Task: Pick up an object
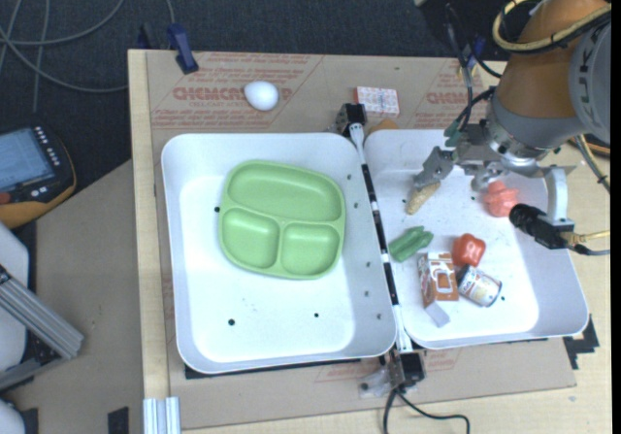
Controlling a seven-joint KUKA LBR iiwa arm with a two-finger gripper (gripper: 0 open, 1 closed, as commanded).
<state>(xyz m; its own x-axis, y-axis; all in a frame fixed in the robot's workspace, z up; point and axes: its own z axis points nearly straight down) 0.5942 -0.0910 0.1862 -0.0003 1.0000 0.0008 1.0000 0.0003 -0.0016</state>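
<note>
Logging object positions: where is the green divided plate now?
The green plate lies in the left bin, toward its upper middle, across the divider from the green pod.

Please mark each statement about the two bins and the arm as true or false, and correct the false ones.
1. The green divided plate lies in the left bin. True.
2. The small can stands on the green plate. False: it lies in the right bin.
3. A white egg-like ball rests on the board outside the bins. True.
4. The gripper hangs over the left bin. False: it is over the right bin.
</note>
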